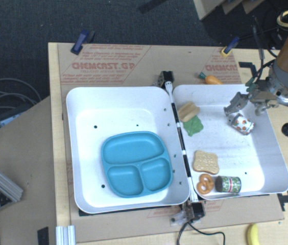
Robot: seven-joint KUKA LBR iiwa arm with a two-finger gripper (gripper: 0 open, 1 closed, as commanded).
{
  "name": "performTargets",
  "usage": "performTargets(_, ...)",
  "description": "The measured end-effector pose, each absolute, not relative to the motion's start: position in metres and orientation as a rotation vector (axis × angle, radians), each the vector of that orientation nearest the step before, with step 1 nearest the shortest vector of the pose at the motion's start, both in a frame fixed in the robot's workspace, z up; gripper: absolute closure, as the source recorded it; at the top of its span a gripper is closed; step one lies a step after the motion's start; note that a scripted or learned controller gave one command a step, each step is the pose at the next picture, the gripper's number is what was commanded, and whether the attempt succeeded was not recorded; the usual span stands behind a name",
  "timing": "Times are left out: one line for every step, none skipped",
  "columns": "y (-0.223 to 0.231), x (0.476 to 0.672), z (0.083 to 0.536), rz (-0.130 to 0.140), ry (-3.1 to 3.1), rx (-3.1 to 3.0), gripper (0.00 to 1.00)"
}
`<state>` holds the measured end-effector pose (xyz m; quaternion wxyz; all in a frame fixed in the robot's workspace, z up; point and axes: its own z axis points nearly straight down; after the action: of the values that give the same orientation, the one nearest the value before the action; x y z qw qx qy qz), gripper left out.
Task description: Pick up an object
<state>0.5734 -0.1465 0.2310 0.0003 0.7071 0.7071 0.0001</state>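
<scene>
In the right bin [266,162] lie a tan bread piece [188,111], a green leaf-like piece [193,125], a round cracker [206,162], a pretzel [204,184] and a dark can [229,184] on its side. A small white object with red spots [243,124] rests near the bin's far right. My gripper [241,107] hangs just above and behind that spotted object, reaching in from the right. Whether it touches the object is unclear.
The left bin [82,137] holds a blue divided plate [136,162]. A toy carrot [212,79] lies on the board behind the right bin. A yellow item [253,235] sits at the front right edge. Cables trail at the far left.
</scene>
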Motion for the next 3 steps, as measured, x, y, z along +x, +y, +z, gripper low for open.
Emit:
performTargets(-0.216,0.577,0.161,-0.004,2.221,2.224,0.0)
performTargets(-0.212,0.61,0.083,0.001,2.226,2.223,0.0)
performTargets(-0.213,0.611,0.095,0.002,2.222,2.218,1.0)
